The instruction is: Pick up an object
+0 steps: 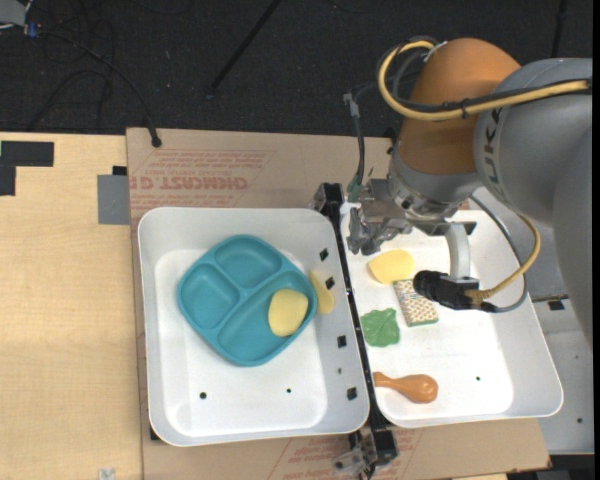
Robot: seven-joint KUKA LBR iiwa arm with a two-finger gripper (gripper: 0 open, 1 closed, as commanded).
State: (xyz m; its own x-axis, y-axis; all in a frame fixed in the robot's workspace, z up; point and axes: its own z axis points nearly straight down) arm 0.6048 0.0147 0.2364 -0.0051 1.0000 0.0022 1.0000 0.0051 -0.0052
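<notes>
Yellow piece [392, 265] just below end effector [368, 230]

The grey arm [540, 118] reaches in from the right edge of the camera view, its thick upper link slanting down toward the middle. The orange band [455, 78] sits above the wrist, rounded and facing the camera, with a yellow cable [405, 78] looped over it. Below the band the wrist [425, 183] points downward, and the claw [365, 230] hangs low at its end, leaning a little to the view's left, its metal parts dark and bunched together
</notes>
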